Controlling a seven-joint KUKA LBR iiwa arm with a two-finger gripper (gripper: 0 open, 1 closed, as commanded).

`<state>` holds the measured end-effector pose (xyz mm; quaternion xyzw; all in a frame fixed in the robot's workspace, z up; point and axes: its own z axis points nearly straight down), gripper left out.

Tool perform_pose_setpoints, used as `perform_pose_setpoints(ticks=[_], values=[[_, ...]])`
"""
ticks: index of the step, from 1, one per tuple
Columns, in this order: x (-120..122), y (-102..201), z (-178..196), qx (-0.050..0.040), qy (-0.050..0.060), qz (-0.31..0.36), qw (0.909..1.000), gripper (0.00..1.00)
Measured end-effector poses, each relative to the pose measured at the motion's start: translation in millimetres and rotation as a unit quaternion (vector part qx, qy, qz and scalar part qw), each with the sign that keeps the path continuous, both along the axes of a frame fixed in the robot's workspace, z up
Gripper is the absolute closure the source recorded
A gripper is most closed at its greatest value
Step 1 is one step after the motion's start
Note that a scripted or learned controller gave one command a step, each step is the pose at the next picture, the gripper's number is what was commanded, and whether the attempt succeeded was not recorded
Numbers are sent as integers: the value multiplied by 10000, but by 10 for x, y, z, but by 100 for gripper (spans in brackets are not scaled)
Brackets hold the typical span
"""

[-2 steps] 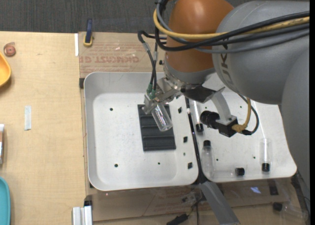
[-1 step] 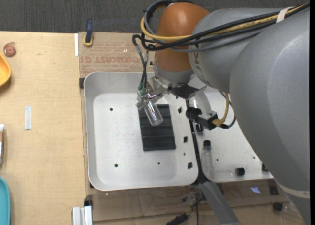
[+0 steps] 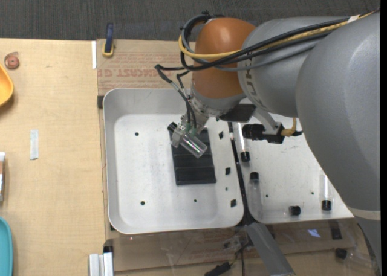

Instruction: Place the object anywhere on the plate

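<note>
the tan bench (image 3: 54, 166) bears two white bins, the left bin (image 3: 121, 166) beside the right bin (image 3: 284, 199).

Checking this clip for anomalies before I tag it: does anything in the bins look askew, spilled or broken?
Nothing looks spilled or broken. The black plate lies flat in the left bin, slightly off square to its walls. The end effector is over the plate's upper end, with a clear, glassy piece at its tip.

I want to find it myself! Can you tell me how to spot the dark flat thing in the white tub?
Find the shallow white bin on the left. Near its right side, below the grey arm's gripper, lies a flat black rectangular plate. It is the bin's one big dark shape; the rest are tiny black dots.
</note>
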<state>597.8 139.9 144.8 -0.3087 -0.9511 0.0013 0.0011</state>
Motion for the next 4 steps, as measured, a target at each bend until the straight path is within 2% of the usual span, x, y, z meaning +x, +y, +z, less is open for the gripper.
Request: perform_pose_setpoints(ticks=[1, 2, 3, 4], values=[[-193, 455, 527, 3, -11, 719, 9974, 100], [-100, 742, 574, 9, -15, 2167, 9762, 100], [-738, 886, 460, 4, 4, 1462, 9893, 100], [125, 817, 1239, 4, -16, 1720, 9851, 100]])
